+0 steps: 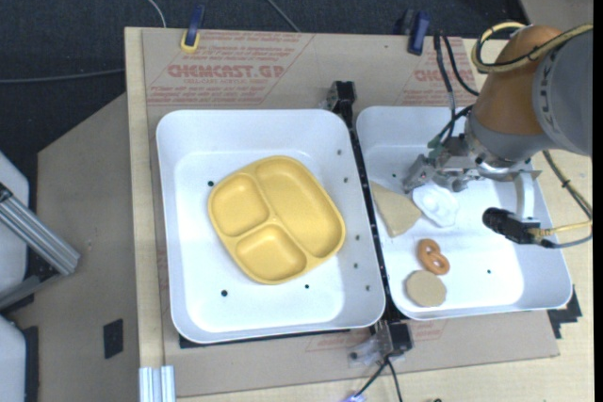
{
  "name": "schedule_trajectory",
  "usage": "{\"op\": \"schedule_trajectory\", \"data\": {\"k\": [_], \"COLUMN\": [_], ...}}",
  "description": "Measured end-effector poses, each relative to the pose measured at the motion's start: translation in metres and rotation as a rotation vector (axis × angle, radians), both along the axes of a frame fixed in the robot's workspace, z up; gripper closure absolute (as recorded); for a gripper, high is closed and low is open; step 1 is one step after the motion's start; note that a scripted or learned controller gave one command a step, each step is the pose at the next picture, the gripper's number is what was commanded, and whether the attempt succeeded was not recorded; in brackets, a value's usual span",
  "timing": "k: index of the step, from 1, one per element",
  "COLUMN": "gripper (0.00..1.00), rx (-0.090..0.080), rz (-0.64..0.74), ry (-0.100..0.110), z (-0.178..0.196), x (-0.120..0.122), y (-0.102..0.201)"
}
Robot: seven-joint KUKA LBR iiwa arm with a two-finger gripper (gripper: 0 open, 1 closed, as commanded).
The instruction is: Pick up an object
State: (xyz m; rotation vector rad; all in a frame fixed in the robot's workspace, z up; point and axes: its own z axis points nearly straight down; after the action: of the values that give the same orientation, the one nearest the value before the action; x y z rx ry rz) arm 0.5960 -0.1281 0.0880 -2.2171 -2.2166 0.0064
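In the right bin [542,282] lie a tan wedge-shaped piece [396,210], a small orange ring like a pretzel [432,256], a round beige cookie-like disc [426,289] and a whitish crumpled object [440,203]. My gripper [443,176] hangs low over the bin's upper middle, right above the whitish object and seemingly touching it. The arm's grey body and orange band [513,94] cover the bin's far right corner.
The left bin [179,202] holds a yellow three-compartment plate [275,217]. A black clamp [343,96] sits between the bins at the back. Cables and a black connector [504,223] trail over the right bin's right side.
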Motion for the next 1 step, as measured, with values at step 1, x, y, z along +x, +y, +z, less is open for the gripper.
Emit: {"op": "schedule_trajectory", "data": {"k": [1], "gripper": [1.00], "rx": [-0.001], "rz": [0.000], "ry": [-0.008], "z": [0.0145], "x": [0.0021], "y": [-0.0002]}}
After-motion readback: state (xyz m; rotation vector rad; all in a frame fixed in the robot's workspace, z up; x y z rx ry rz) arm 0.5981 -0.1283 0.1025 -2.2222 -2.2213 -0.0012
